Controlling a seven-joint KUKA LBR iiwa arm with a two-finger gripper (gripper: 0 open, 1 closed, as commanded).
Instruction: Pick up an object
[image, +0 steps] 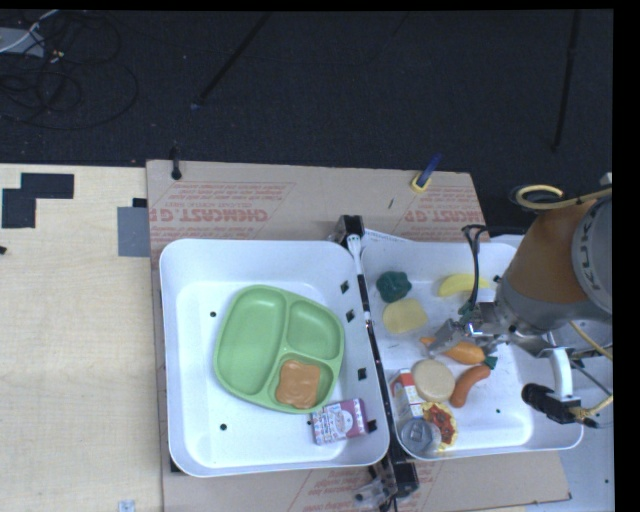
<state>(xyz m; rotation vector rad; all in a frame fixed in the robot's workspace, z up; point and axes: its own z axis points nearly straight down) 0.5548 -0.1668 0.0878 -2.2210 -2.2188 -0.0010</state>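
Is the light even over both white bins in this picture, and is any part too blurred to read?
Camera view: light is even and soft; the left bin and right bin show faint shadows along their walls and no strong glare. The green divided plate is sharp enough. Around the hand the small items crowd together, so outlines there are hard to read.

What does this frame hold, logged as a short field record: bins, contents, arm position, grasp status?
left bin: green divided plate with a brown slice in its near compartment; small pink carton beside the plate
right bin: dark green item, yellow banana-like piece, pale yellow lump, orange carrot-like piece, round bun, sausage, pizza slice, small can
arm: reaches in from the right, over the right bin
gripper: low above the carrot-like piece
grasp status: nothing seen between fingers
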